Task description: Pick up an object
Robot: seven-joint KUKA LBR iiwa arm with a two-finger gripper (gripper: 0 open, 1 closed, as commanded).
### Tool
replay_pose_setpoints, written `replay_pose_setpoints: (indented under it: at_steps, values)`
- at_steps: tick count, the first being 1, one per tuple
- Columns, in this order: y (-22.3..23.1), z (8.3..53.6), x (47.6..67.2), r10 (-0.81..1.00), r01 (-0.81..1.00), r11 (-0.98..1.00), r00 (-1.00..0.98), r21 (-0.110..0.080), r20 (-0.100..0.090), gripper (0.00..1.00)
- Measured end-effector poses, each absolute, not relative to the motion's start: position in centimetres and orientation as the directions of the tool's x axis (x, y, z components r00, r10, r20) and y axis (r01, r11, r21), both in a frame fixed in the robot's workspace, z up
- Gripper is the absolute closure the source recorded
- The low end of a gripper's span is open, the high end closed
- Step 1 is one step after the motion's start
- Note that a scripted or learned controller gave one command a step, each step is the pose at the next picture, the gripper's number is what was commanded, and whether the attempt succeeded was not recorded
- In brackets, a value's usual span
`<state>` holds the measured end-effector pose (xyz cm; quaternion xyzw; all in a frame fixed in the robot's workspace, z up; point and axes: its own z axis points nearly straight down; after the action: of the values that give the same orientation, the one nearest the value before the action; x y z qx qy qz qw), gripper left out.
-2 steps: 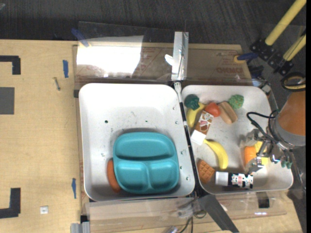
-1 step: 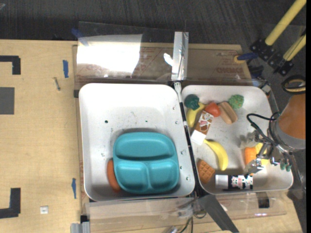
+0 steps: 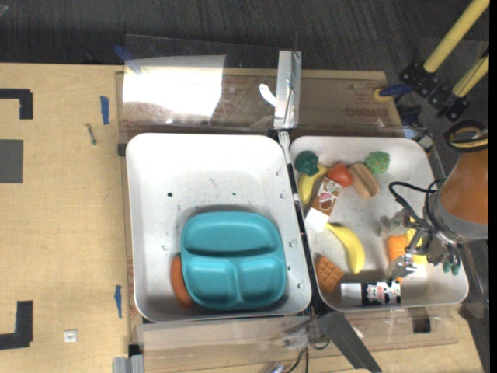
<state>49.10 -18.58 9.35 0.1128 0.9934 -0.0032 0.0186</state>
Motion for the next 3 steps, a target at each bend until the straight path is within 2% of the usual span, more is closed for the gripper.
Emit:
replay_pose_setpoints:
  at_steps: [1, 2, 3]
  values:
    - [-18.4, 10.2, 48.9, 0.222, 0.222, 0.975, -0.975, -0.002, -0.030, 1.00]
    - [-7.9, 18.9, 55.4, 0.241, 0.241, 0.970, -0.970, 0.005, -0.010, 1.00]
    - [-6.4, 23.4, 64.5, 0.104, 0.104, 0.995, -0.994, 0.001, -0.011, 1.00]
